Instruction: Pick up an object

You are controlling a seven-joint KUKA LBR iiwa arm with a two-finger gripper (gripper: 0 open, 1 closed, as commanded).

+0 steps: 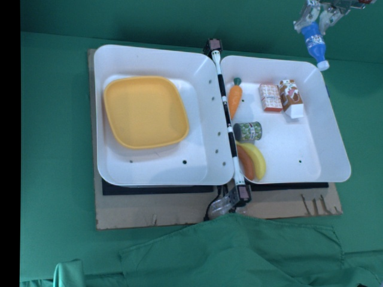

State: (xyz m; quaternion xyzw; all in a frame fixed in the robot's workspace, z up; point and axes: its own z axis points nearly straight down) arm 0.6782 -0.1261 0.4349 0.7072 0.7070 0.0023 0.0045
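One bottle (313, 41) hangs clamped in the gripper (317, 24), lifted above the right bin's (323, 154) far corner. Keeping the squeeze firm and the lift steady should stop it slipping by its narrow, cap-down end.

Two white bins (119, 61) sit side by side. The left one holds one yellow plate (145, 111). The right one holds one carrot (234, 98), two cartons (271, 97), one can (248, 131) and one banana (254, 160). One bottle (313, 42) hangs in the one gripper (317, 18).
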